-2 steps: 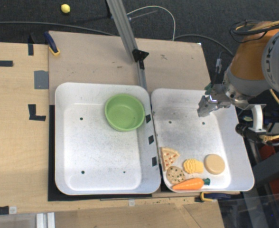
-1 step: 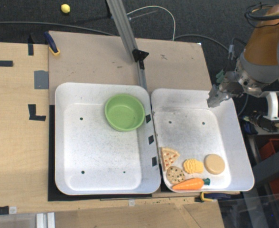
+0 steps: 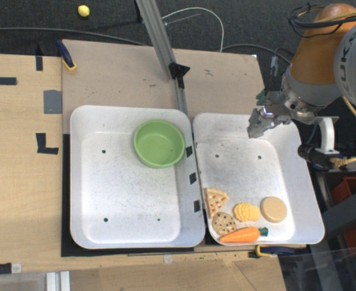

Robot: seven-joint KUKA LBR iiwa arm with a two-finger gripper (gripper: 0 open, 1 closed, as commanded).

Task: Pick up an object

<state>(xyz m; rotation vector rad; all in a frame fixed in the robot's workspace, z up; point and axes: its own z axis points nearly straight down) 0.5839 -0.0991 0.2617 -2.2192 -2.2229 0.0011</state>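
Where the right-hand shallow white bin (image 3: 299,180) comes closest to me, a cluster of toy food lies along its near edge: an orange plastic carrot with a green top (image 3: 243,234) right against the rim, a round brown chocolate-chip cookie (image 3: 224,222) touching it just behind, a triangular pizza slice (image 3: 215,199) beyond that beside the bin's left wall, a yellow corn-like piece (image 3: 246,211) and a round tan biscuit (image 3: 273,210) side by side to the right. Next to it, the left-hand shallow white bin (image 3: 105,211) carries a round green plastic bowl (image 3: 159,142), upright, at its far right part. Farther back, the grey arm with the orange band (image 3: 317,47) hangs its dark tool (image 3: 260,125) over the far edge of the right bin, well apart from the food; whether it is wide or narrow I cannot tell. Beyond, on the tan worktop (image 3: 117,71), a grey metal pole (image 3: 157,29) slants away, and a small yellow ball (image 3: 83,10) rests on the dark floor.
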